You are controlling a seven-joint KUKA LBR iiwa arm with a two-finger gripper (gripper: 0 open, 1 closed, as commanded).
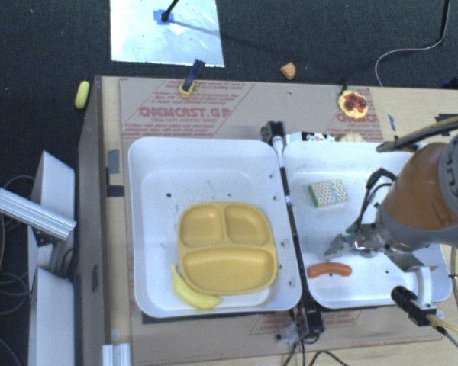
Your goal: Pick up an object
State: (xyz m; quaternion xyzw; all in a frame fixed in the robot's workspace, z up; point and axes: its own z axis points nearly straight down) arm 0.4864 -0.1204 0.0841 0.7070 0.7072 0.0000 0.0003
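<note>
Low in the right bin [443, 280] lies a sausage [330, 269], with the end effector [348, 242] just above it; whether it is clenched I cannot tell. Likely approach: next, descend and close. A sponge [327, 193] sits farther up.

A sausage [329, 269] lies in the right bin [320, 300], the arm [420, 197] above it.

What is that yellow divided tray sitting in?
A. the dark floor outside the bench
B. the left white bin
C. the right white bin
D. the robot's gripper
B. The yellow divided tray lies flat inside the left white bin, with a banana at its lower left edge; the right bin holds a sausage and a small checkered block.
</note>
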